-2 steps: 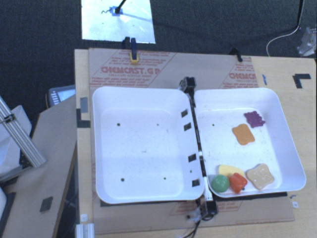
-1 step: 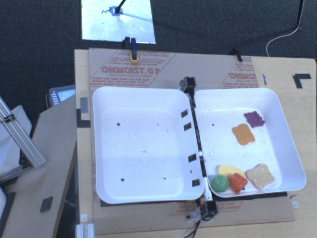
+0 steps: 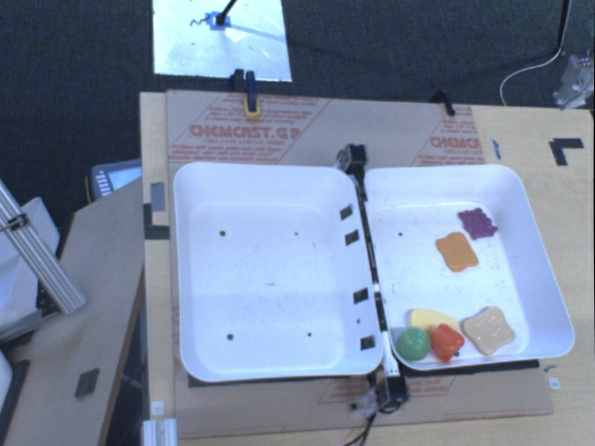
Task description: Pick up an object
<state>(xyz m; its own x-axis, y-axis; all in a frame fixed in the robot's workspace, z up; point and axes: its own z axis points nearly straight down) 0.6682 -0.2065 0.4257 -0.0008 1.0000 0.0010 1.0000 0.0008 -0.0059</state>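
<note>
- Flat orange plastic slab (image 3: 456, 251) lying alone mid right white bin (image 3: 530, 203), beside purple grape cluster (image 3: 477, 222): easiest target.
- Straight descent advised, away from crowded near corner.
- Tool state: cannot tell.

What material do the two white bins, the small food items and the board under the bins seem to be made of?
The left bin and the right bin look like thin moulded plastic: smooth, white, with rounded rims. The toast slice, the green ball and the red pepper appear to be toy food, probably plastic or rubber, with flat bright colours. The board seems masked with printed brown paper.
</note>
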